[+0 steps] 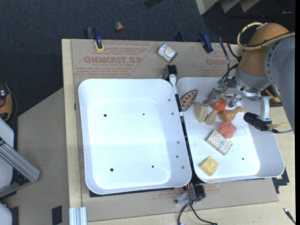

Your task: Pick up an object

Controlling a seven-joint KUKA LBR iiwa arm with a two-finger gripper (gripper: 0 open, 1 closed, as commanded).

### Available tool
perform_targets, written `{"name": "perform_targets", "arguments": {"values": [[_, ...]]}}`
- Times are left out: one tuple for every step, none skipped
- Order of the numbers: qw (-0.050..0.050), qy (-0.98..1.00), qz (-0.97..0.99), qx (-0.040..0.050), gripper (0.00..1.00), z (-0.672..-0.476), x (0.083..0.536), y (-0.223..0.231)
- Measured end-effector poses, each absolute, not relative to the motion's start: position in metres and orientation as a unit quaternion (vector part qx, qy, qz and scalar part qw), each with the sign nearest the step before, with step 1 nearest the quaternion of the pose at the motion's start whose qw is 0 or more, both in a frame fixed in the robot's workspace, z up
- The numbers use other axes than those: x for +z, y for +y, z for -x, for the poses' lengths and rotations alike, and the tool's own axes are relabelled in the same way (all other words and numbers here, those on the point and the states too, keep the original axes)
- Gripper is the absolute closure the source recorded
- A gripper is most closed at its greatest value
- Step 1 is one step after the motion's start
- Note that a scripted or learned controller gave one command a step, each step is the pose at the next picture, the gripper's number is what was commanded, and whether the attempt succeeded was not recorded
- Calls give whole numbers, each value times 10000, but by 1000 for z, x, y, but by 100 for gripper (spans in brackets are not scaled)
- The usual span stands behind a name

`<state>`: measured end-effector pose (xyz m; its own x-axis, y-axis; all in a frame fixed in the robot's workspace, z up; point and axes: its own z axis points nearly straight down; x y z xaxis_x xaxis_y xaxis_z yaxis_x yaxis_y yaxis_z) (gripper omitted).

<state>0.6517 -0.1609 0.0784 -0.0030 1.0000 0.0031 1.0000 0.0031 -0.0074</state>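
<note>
Because the objects in the right bin (262, 165) lie crowded together at its upper end, we judge the main risk from here to be a grasp that catches two things at once or nudges one away without lifting it. Looking down from the fixed camera, we see the gripper (220, 96) lowered into that cluster, with an orange-red piece (219, 105) just under it, a tan wedge (201, 111) to its left and a yellowish-orange lump (230, 113) to its right, all touching or nearly so. A slip here could also push the striped oval piece (189, 99) against the bin wall. We cannot tell how far the claw is spread, since the wrist and cables hide its tips, nor whether it holds anything; it seems to touch or hover right at the orange-red piece. Further down the same bin lie a pink lump (228, 129), a checkered block (219, 141) and a yellow cube (209, 165), well apart from the claw. To the side, the left bin (89, 125) holds nothing we can make out.
</note>
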Motion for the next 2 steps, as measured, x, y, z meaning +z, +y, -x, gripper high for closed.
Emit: {"name": "perform_targets", "arguments": {"values": [[-25,-7080,7062,-12,100,-655,97,-163],[-42,-7095,7047,-40,100,-646,271,-83]]}}
